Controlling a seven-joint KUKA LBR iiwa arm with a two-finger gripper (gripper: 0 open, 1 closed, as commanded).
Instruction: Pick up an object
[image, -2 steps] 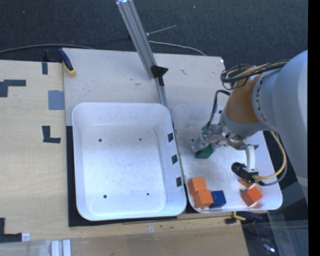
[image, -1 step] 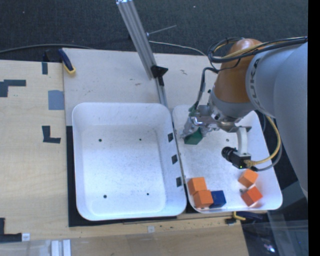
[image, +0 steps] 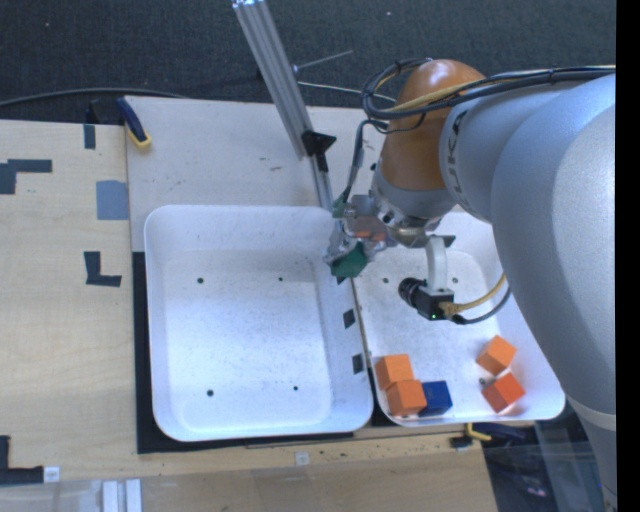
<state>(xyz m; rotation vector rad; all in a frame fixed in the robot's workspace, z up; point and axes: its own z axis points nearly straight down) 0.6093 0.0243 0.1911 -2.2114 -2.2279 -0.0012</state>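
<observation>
My gripper (image: 349, 252) hangs over the ridge between the two white bins, near their far end. A small green block (image: 350, 263) sits between its fingers, so it is shut on that block, lifted above the bin floor. In the right bin (image: 545, 400), near its front wall, lie two orange blocks (image: 400, 385) stacked close together, with a blue block (image: 435, 397) touching them. Two more orange blocks (image: 499, 372) lie toward the front right corner.
The left bin (image: 240, 320) has a bare white floor. A slanted metal rail (image: 290, 100) crosses from the top down to the bins' far edge. The big grey arm body (image: 560, 200) covers the right side. A yellow-tipped clamp (image: 135, 125) lies at the bench's far left.
</observation>
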